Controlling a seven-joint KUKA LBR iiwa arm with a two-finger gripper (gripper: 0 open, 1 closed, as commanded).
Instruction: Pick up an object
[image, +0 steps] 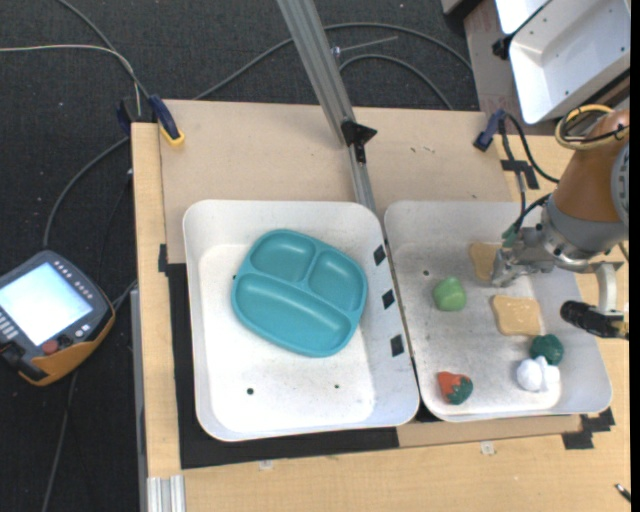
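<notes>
Gripper (508, 262) low in right bin (480, 400), over tan piece (484, 262).
Jaw state: can't tell; green object (449, 294) just left.

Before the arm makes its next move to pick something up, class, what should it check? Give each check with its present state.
1. Gripper is over the right bin: ok; it is low in the bin's upper right part.
2. Something lies close to it: ok; a tan piece sits just to its left.
3. Fingers open or shut: cannot tell.
4. Gripper holds something: cannot tell.
5. Other targets are reachable: ok; green piece, tan block, red and green piece and white piece lie apart from each other.
6. Teal divided plate sits in the left bin: ok.
</notes>
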